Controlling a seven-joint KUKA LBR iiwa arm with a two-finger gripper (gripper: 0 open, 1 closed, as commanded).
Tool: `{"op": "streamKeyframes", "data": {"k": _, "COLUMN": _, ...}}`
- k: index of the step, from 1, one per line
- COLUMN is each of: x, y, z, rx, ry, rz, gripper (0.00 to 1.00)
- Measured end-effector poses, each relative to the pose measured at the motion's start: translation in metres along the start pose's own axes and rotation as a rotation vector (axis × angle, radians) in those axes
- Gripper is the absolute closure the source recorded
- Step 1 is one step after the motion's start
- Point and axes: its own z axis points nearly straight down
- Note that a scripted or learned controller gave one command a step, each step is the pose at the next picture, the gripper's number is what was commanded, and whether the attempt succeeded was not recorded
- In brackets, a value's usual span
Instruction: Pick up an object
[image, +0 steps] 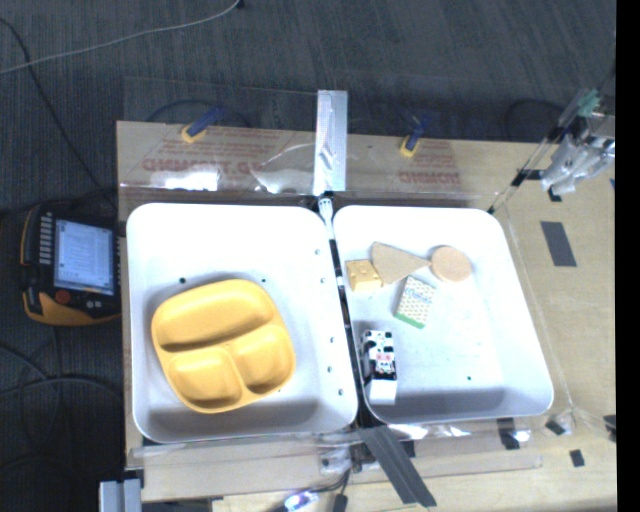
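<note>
**Entry: pick, approach not yet begun**

- Claw (580, 150): at the 2 o'clock margin of the view, over the bench (590, 330), well apart from both bins. Whether it is apart or together cannot be told.
- Right bin (500, 390), candidate items:
  - tan wedge (400, 262), at 11 o'clock in the bin
  - yellow block (362, 274), touching the wedge's 9 o'clock end and near the bin wall
  - round tan disc (451, 264), touching the wedge's 3 o'clock tip
  - green-and-white packet (416, 301), just below the wedge
  - black-and-white carton (379, 362), at 7 o'clock, against the dividing wall
- Left bin (150, 240): yellow divided tray (222, 343), lying flat in the middle of the bin.

**Handling note (judgement):** The packet looks the best target, as it has bare floor from 3 to 6 o'clock. Descend vertically and straddle its short sides. The wedge, block and disc crowd one another, so a neighbour could get nudged. The carton hugs the wall, leaving little entry room. The tray is probably too broad to span.
</note>
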Motion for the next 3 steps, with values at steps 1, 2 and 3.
{"op": "streamKeyframes", "data": {"k": 1, "x": 0.001, "y": 0.002, "z": -0.006, "rx": 0.006, "ry": -0.004, "rz": -0.002, "gripper": 1.0}}
{"op": "streamKeyframes", "data": {"k": 2, "x": 0.001, "y": 0.003, "z": -0.012, "rx": 0.012, "ry": -0.009, "rz": -0.004, "gripper": 1.0}}
{"op": "streamKeyframes", "data": {"k": 3, "x": 0.002, "y": 0.005, "z": -0.018, "rx": 0.017, "ry": -0.013, "rz": -0.006, "gripper": 1.0}}
